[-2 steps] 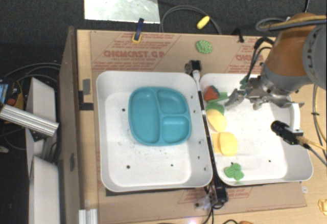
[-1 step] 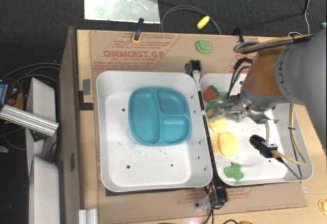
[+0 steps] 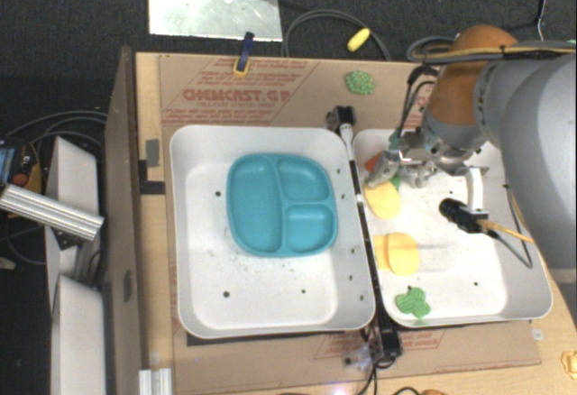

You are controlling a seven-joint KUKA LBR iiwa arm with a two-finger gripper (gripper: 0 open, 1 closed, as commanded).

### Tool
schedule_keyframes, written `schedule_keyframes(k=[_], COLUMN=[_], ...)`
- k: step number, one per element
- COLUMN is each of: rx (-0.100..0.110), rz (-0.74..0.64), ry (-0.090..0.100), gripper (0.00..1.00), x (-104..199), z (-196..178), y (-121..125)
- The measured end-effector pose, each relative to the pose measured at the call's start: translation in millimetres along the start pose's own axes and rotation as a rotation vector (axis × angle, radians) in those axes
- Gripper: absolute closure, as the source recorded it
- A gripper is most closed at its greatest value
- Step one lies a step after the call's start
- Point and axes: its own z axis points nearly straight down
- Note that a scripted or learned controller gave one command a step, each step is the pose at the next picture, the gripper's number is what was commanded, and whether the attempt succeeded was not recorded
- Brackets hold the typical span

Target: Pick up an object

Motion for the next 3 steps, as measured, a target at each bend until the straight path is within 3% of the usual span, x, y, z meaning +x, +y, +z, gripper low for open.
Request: schedule_keyframes(k=[1, 2, 3], rx=[0.034, -0.041, -0.041], rz=[-0.001, 0.008, 0.005], ry=[0.007, -0.009, -0.009], gripper=[0.00, 0.00, 1.00], x=[-1.5, -0.6, -0.5], z=[0.6, 0.2, -10.9], y=[9.8, 20.8, 20.9])
